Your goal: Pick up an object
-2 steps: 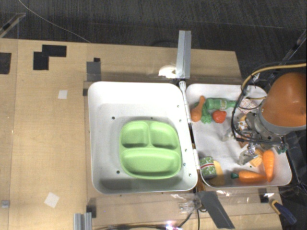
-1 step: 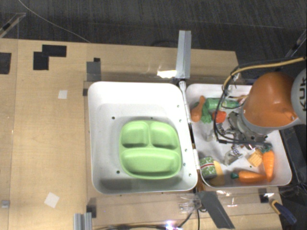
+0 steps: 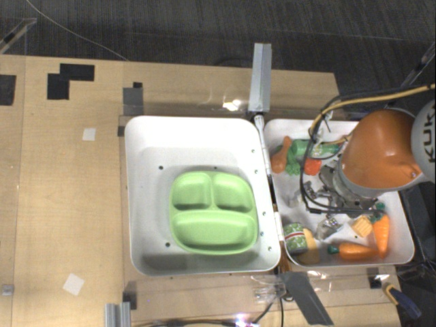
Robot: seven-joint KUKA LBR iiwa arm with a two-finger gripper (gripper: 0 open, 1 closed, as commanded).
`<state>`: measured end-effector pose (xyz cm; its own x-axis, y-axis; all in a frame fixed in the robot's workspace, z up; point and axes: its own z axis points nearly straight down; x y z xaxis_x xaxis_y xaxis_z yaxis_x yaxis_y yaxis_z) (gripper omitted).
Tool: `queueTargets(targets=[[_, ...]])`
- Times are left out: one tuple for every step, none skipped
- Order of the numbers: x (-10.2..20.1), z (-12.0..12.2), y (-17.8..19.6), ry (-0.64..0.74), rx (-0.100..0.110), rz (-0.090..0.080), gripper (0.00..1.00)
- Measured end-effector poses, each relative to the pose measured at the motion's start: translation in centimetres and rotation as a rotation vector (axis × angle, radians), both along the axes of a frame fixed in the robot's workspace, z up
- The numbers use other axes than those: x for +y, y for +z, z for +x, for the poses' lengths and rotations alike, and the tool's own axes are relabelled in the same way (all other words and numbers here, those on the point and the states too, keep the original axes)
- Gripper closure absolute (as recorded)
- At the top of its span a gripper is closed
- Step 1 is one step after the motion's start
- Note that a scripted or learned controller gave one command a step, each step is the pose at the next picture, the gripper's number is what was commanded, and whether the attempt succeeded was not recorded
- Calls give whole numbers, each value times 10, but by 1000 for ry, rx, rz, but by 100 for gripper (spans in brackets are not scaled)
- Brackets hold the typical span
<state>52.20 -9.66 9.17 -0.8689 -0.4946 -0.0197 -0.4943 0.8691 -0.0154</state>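
Orange band [image 3: 378, 148] of the arm looms over the right bin [image 3: 407, 251], hiding the gripper beneath it, so its state cannot be told. Toy carrots [image 3: 381, 231] lie along that bin's near right corner, a small green-wrapped can [image 3: 296, 236] at its near left corner. Across in the left bin [image 3: 139, 182], a green divided plate [image 3: 213, 212] sits centred

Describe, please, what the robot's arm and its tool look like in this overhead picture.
The arm enters from the right: a light grey casing with part of a dark printed letter, then a broad glossy orange band. Below that sits a grey metal ring and the tool, dark metal wrapped in looping black cables. A yellow-and-black cable arcs over the top towards the right.
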Motion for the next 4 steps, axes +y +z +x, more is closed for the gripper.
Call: queueTargets(targets=[[-1, -13, 0, 162, -3, -1, 0], [7, -10, 0, -14, 7, 0, 0], [-26, -16, 0, 119, 2, 1, 0], [-82, -21, -1, 441, 3, -8, 0]])
